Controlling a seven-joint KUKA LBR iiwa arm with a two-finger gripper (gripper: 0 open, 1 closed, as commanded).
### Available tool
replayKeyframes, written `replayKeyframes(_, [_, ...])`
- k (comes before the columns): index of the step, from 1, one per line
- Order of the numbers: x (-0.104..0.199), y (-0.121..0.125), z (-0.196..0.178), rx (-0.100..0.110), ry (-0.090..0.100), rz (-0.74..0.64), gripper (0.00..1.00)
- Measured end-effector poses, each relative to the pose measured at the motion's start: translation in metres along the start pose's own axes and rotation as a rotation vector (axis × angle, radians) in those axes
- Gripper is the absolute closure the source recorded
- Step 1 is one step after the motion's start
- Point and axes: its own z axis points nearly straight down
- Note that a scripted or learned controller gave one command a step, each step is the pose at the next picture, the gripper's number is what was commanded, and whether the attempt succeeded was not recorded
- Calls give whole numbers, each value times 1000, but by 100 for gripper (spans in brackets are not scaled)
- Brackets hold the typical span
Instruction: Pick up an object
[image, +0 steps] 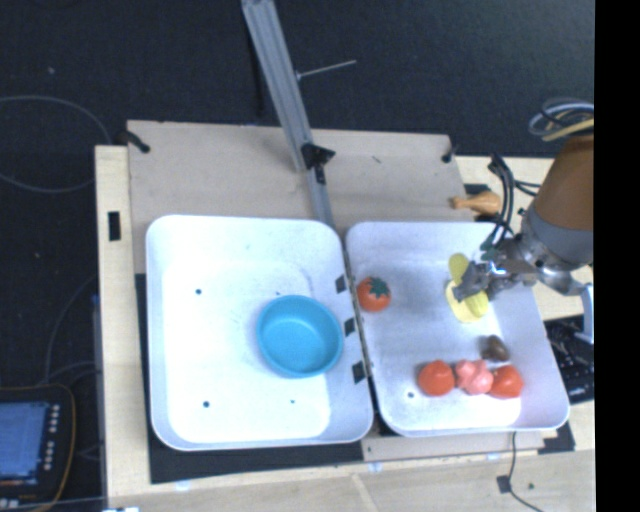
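Left bin (180, 300): one blue bowl (298, 335), upright, toward the bin's right edge and slightly below centre. Nothing else seen in it.

Right bin (420, 250): small red tomato-like piece with green top (374, 294) close to the bin's left edge, about mid-height. Along the bottom edge, a row of three touching pieces: orange-red ball (435, 378), pink lump (474, 376), red piece (507, 382). A small brown item (494, 348) sits just above that row, toward the right edge.

Yellow object (464, 290), upper right part of the right bin: elongated, long axis running roughly from the bin's top edge down toward its bottom edge, slightly tilted. The gripper (478, 284) sits directly over it, reaching in from the right edge; the yellow shows on both sides of the metal tip. Whether the gripper is released or clenched: cannot tell from this view.

Judgement: the yellow object is the likely target. It lies essentially under the gripper, so the coming move turns on vertical descent and closure across the short axis rather than any lateral travel.
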Motion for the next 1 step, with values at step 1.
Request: replayKeyframes(1, [59,13,-16,0,2,-11,100])
